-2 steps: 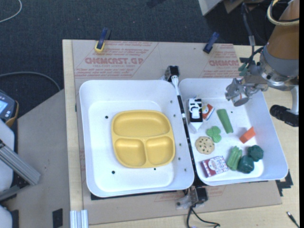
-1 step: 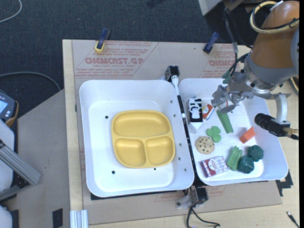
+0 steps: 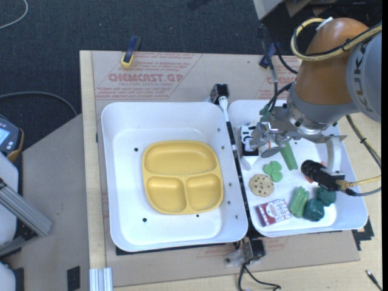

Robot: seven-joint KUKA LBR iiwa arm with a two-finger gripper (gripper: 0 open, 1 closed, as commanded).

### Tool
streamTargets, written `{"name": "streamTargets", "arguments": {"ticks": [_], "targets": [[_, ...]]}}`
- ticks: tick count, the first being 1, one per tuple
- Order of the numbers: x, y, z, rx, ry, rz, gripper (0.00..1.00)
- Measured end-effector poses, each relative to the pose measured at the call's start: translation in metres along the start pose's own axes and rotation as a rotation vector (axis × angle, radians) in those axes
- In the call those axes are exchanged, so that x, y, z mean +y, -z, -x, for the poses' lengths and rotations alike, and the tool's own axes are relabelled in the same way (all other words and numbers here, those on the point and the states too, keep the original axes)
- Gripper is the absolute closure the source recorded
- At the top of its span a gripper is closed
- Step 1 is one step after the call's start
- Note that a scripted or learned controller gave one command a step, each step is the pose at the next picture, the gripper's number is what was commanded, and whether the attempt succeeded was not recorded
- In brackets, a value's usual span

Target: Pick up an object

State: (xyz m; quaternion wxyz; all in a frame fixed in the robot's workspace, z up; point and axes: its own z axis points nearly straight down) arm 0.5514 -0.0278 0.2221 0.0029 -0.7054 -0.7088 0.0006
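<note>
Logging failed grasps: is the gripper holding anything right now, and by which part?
Cannot be told. The gripper sits low in the right bin near a green stick, but no object shows between its fingers.

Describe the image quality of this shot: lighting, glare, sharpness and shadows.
Camera view: even overhead light, soft shadows only; the yellow tray in the left bin is sharp with a mild sheen; white bin walls look bright but not blown out; a highlight sits on the arm's orange band; the gripper and small items like the cookie are slightly soft and coarse.
</note>
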Motion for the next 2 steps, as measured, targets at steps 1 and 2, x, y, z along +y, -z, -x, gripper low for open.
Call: {"name": "streamTargets", "arguments": {"ticks": [1,2], "targets": [[-0.014,0.010,-0.057,0.000,0.002,0.001,1.00],[-0.017,0.012,-0.044,-0.002,-0.005,0.001,1.00]]}}
